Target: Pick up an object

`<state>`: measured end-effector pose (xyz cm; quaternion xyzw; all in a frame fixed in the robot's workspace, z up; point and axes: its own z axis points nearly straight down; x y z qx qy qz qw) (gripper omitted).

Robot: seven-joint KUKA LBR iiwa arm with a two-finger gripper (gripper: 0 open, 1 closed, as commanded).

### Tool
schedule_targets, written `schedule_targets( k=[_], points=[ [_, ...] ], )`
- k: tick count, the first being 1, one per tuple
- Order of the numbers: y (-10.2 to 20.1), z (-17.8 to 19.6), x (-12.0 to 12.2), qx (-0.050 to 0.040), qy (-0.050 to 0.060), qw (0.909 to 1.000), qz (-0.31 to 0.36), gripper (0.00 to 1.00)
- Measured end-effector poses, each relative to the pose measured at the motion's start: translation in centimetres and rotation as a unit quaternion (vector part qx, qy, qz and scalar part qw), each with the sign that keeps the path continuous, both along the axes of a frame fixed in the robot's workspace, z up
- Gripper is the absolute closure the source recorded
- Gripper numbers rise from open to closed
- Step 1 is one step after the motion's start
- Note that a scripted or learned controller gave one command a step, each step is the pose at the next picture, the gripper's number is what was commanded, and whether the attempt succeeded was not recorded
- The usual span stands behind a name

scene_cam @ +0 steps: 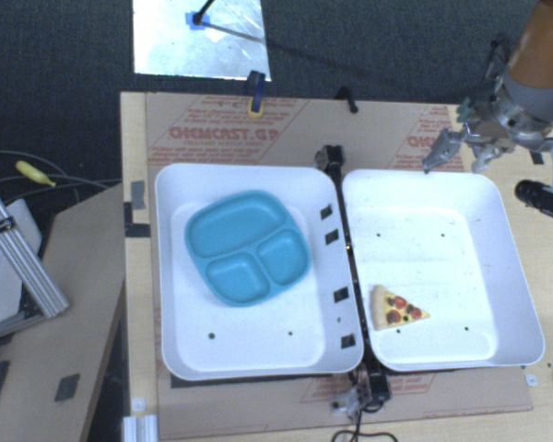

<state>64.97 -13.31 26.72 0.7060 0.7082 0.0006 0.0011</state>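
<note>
Grey arm with orange band reaches in at worktop's far right corner. Pincer [459,155] hangs above far rim of right shallow white bin [511,247], fingers spread, nothing between them. Toy pizza slice with red toppings [396,308] lies near right bin's near left corner. Blue three-compartment plastic tray [247,247] sits mid left white bin [170,274].

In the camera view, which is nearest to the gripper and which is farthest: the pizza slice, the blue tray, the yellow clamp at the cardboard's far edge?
Measured from the gripper, above the right bin's far edge:
1. Pizza slice, near side of the right bin.
2. Yellow clamp, far edge of the cardboard, too close to call against the slice.
3. Blue tray, in the left bin, farthest.
</note>
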Motion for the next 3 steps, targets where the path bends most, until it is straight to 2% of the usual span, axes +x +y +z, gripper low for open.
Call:
schedule_targets(
  k=[1, 2, 3],
  points=[
    [9.2, -1.8, 2.0, 0.0022, 0.0, 1.0, 0.005, 0.0],
    [18.9, -6.7, 1.8, 0.0025, 0.002, 1.0, 0.005, 0.0],
    [23.6, 3.2, -3.8, 0.0028, -0.003, 1.0, 0.004, 0.0]
  ],
)
